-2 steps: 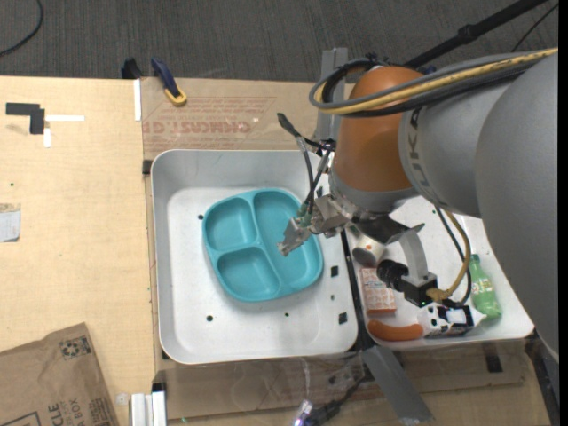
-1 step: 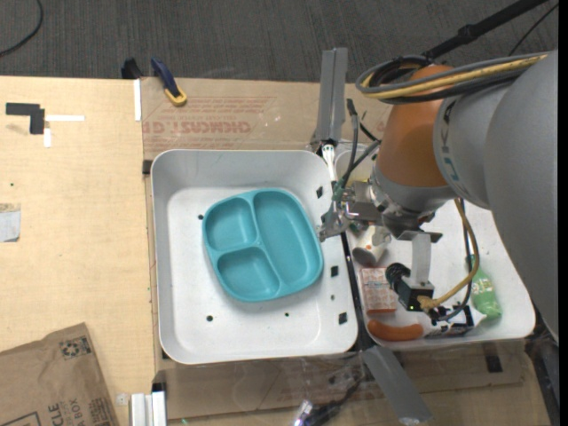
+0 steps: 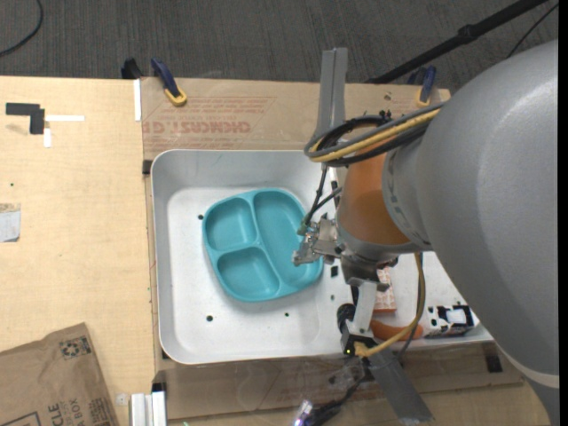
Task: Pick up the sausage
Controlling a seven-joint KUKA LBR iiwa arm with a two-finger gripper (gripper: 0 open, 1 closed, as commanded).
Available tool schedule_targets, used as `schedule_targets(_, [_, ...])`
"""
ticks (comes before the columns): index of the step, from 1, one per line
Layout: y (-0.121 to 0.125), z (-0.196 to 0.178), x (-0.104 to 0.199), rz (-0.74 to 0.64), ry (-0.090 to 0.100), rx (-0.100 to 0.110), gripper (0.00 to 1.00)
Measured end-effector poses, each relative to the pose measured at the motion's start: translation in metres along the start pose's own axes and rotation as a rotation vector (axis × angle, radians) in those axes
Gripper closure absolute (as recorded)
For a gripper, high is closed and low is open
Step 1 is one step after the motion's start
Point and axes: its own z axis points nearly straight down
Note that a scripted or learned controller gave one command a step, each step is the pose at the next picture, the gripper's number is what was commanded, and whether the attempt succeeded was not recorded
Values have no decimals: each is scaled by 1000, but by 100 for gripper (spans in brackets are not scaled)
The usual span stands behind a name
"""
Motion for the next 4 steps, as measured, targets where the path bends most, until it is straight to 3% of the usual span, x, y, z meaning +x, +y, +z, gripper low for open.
schedule_targets(1, [28,13,6,35,-11,4,0])
schedule_targets(2, [7,-60,-44,247,7,64,0])
schedule_targets(3, [-9,-6,-9,332,-8,44,0])
schedule_targets(4, [-7,16,-7,456,-20,16,0])
